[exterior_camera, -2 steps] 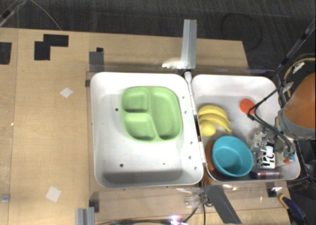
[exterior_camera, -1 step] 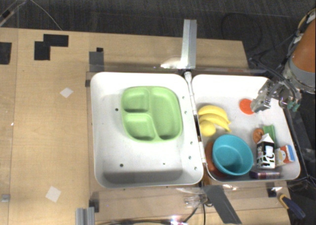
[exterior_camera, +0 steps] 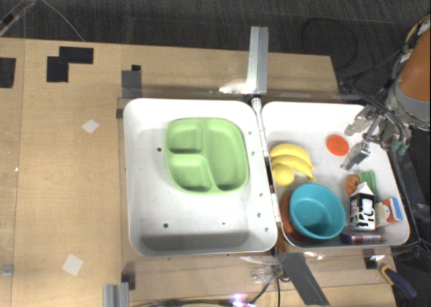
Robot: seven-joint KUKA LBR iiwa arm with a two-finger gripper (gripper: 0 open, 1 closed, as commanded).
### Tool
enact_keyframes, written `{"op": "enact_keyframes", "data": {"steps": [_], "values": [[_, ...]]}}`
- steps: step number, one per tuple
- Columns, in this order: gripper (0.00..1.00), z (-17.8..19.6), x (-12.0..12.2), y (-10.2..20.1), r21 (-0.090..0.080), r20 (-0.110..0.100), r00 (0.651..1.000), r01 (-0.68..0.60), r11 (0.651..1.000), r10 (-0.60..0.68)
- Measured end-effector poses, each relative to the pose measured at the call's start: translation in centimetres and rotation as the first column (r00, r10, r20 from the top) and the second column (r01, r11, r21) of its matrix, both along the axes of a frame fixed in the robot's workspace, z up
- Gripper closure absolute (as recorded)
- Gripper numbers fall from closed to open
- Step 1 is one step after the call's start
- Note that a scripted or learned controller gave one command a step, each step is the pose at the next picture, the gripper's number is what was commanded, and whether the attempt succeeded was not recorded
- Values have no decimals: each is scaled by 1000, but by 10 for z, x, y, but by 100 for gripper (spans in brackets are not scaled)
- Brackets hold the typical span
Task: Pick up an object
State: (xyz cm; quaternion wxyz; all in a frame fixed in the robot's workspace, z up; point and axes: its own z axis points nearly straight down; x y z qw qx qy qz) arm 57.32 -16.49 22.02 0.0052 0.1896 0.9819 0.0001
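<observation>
My gripper [exterior_camera: 357, 143] hangs over the right side of the right bin [exterior_camera: 303, 114], its two fingers spread apart with nothing between them. An orange disc [exterior_camera: 337, 143] lies just left of the fingertips. Below the gripper sit a small orange-brown item [exterior_camera: 353, 182] and a black-and-white carton [exterior_camera: 362, 210]. Yellow bananas [exterior_camera: 291, 161] lie at the bin's left side, above a blue bowl [exterior_camera: 316, 210].
A green divided plate [exterior_camera: 205, 154] sits in the left bin [exterior_camera: 145, 184]. A small box [exterior_camera: 390, 211] and a dark marker [exterior_camera: 362, 237] lie at the right bin's lower right. A metal post [exterior_camera: 258, 60] stands behind the divider between the bins.
</observation>
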Motion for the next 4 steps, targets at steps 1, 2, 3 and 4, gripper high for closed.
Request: {"op": "enact_keyframes", "data": {"steps": [1,2,3,4], "values": [[0,-67,-44,-31,0,-6,993,-119,993,119],[0,-131,-35,-41,-3,4,999,-33,999,33],[0,-130,-54,-35,-4,8,997,74,997,-74],[0,-130,-78,-11,-3,6,996,94,996,-94]]}}
